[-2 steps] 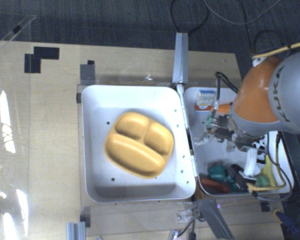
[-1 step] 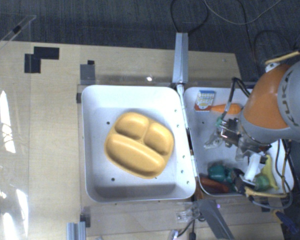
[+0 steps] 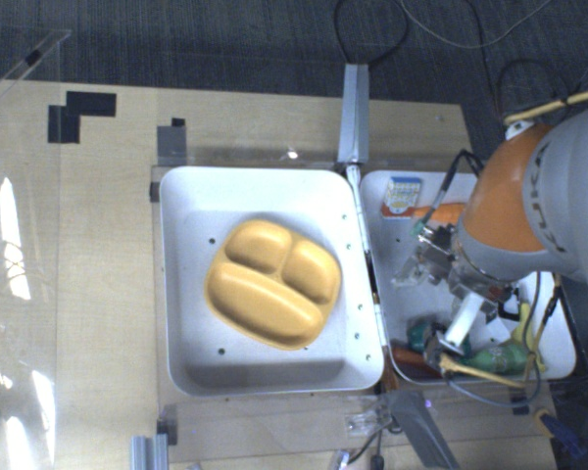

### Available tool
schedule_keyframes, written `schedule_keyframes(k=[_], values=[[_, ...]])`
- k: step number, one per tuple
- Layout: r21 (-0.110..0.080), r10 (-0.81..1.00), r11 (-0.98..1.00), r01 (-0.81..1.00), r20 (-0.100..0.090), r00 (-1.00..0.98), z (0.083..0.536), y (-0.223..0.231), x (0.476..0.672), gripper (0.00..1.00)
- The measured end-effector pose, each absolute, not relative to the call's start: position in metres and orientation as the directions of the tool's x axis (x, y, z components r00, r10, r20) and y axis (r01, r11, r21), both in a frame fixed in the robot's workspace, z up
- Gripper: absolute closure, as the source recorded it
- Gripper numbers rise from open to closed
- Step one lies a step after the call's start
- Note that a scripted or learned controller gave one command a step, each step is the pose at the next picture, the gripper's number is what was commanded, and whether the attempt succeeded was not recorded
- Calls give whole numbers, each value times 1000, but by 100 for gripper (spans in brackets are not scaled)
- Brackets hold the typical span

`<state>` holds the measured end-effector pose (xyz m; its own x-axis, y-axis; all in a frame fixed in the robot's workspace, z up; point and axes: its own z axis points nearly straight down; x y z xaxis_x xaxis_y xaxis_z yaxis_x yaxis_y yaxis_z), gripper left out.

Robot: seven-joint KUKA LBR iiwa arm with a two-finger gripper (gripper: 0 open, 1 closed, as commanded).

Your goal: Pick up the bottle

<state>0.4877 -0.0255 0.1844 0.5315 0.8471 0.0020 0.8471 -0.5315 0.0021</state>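
- Bench front, right bin point(image 3: 389, 235): a green bottle point(image 3: 497, 360) lies on its side at about 5 o'clock in the bin, close to the near wall and under the robot's wrist. Its ends are partly hidden.
- At about 7 o'clock in the same bin, a dark red-brown item point(image 3: 418, 357) sits in the near corner with a small green piece point(image 3: 413, 336) just beside it. Both are too small to identify.
- The gripper point(image 3: 429, 255) hangs over the middle of the right bin, at about 10 o'clock from the bottle and apart from it. From this slant it is impossible to tell whether it is clenched or released, and nothing shows in its grasp.
- The grey arm point(image 3: 568, 194) comes in from 3 o'clock and bends down over the bin. Its orange band point(image 3: 500, 204) sits above the wrist, and the arm covers much of the bin's right half.
- In the left bin point(image 3: 186, 262), a yellow loaf-shaped item point(image 3: 272, 282) with three rounded lobes rests near the centre, clear of every wall.
- At 12 o'clock in the right bin, a blue-and-orange printed packet point(image 3: 402, 196) lies against the far wall. An orange item point(image 3: 449, 211) lies near it at its 4 o'clock, partly behind the arm.
- Beyond the bins, a metal post point(image 3: 354, 116) stands between them, and black cables point(image 3: 372, 27) loop across the dark floor.
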Motion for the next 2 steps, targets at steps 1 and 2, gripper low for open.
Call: schedule_keyframes(k=[1,2], values=[[2,847,-531,847,2,531,184,-25,488,0],[1,691,-722,691,1,722,184,0,487,0]])
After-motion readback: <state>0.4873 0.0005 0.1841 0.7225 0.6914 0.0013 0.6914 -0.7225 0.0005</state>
